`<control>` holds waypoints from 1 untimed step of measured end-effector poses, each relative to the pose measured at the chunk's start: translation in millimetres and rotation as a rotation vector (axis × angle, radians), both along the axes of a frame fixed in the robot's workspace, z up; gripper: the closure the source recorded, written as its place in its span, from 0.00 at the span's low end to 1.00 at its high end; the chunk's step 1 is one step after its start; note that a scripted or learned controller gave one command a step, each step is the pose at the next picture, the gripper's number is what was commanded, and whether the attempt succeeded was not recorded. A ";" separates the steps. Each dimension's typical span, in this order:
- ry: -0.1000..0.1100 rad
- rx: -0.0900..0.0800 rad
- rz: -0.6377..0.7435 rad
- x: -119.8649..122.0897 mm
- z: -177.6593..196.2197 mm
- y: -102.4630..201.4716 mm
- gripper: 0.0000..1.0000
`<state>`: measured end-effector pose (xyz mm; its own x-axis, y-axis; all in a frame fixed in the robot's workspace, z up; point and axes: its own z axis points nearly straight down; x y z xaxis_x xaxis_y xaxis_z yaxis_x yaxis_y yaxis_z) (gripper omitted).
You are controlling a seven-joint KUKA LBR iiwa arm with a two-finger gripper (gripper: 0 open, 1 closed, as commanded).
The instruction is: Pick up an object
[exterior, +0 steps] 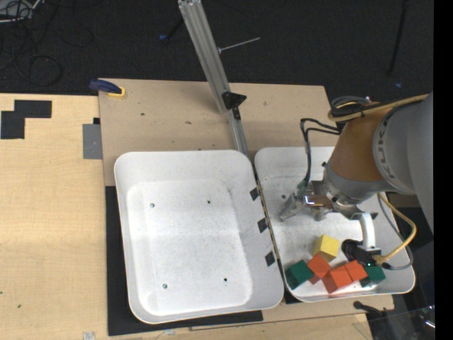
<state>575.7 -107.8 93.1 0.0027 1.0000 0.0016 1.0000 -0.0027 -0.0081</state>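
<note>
My gripper (301, 207) hangs over the bare middle of the right bin (283, 167), open with nothing between its metal fingers. The blocks lie below it in that bin's near right corner. A yellow block (328, 246) is the closest to the gripper. In front of it sit a dark green block (299, 273), a red block (319, 266) and an orange block (342, 276). A second green block (376, 275) lies against the bin's right rim. The gripper touches none of them.
The left bin (185, 232) lies beside the right one, with black clips along the shared rim (262, 225). A slanted aluminium bar (209, 55) rises from the bench behind the bins. The grey arm with its orange band (354, 151) covers the right bin's far right side.
</note>
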 end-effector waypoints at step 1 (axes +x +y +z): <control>-0.003 -0.001 -0.009 0.4 12.7 -2.8 1.00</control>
<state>576.2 -110.6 105.8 0.0115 0.9999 0.0008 0.9999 -0.0115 -0.0050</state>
